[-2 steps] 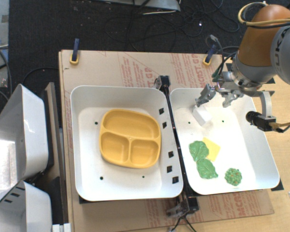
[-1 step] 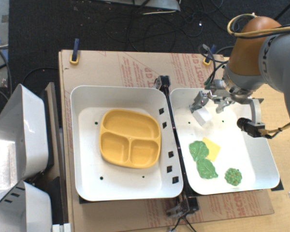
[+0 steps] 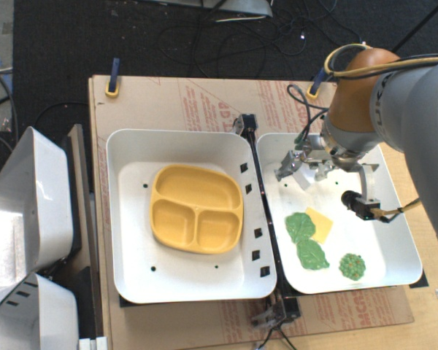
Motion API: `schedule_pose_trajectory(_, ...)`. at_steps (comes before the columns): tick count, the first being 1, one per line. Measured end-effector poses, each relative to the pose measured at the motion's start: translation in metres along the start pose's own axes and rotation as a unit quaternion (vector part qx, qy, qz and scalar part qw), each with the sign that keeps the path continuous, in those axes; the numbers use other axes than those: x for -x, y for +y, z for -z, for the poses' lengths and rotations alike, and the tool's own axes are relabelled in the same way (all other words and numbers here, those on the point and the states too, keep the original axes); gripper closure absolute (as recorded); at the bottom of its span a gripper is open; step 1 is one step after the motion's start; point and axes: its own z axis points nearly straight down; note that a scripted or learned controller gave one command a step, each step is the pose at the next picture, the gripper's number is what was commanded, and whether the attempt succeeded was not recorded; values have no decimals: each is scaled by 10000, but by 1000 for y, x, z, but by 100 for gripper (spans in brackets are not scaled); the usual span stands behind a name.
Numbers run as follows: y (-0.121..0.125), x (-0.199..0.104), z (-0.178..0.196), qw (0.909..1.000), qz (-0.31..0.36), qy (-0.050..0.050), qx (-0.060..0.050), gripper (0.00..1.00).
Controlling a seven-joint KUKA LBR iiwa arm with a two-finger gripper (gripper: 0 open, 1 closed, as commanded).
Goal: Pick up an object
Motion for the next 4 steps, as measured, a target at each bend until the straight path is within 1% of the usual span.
schedule_pose_trajectory(1, 7, 1, -5, 9999, -3, -15, 107, 0)
schedule_pose_trajectory(2, 8, 3, 6, 9999, -4, -44, 133, 100)
schedule_pose_trajectory(3, 9, 4, 71, 10000, 10, 9, 13, 100)
schedule_pose_trajectory(4, 10, 4, 98, 10000, 11, 10, 2, 100)
